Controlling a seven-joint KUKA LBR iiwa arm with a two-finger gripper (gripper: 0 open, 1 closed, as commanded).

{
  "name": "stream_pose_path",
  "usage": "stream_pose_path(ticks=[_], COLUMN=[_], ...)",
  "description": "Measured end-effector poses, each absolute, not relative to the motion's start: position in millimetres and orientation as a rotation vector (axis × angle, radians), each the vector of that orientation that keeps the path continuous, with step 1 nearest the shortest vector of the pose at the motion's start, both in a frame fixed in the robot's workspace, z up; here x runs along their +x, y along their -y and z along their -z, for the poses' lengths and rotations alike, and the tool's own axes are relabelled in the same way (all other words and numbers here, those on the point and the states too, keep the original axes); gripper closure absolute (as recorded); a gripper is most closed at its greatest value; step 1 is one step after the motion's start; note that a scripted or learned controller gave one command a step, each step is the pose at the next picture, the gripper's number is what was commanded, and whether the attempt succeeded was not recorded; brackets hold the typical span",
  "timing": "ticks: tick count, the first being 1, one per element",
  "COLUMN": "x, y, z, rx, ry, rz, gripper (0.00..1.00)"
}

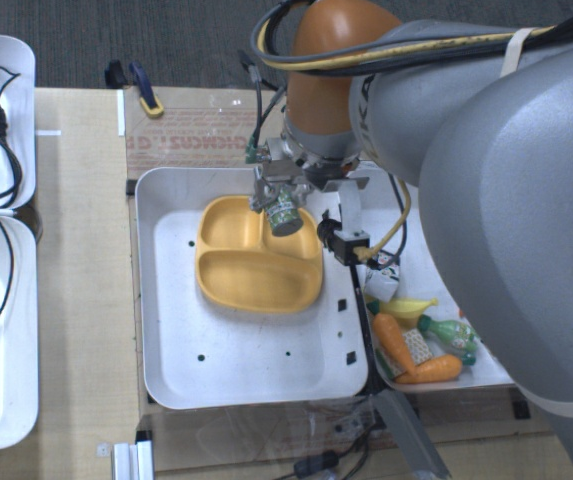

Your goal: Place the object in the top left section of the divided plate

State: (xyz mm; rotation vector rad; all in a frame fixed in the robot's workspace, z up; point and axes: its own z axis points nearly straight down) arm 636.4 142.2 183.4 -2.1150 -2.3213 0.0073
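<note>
A yellow divided plate lies in the upper middle of the left white bin. It has two small sections at the top and one wide section below. My gripper reaches down over the plate's top right section, close to the ridge between the two small sections. A small round can with a green and grey label sits between the fingers, tilted, just above the plate. The top left section holds nothing.
The right bin holds toy food: a banana, two carrots and a green piece. A black divider separates the bins. A blue-handled tool lies at the bench's back. The grey arm covers the right side.
</note>
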Motion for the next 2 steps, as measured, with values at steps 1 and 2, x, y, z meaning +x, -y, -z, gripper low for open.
stream_pose_path(ticks=[1,2], x=[658.9,659.1], y=[-191.2,-191.1], z=[-104.1,-105.1], rx=[-2.056,-2.056], ry=[2.376,2.376], rz=[-0.006,-0.008], gripper=[1.00,0.00])
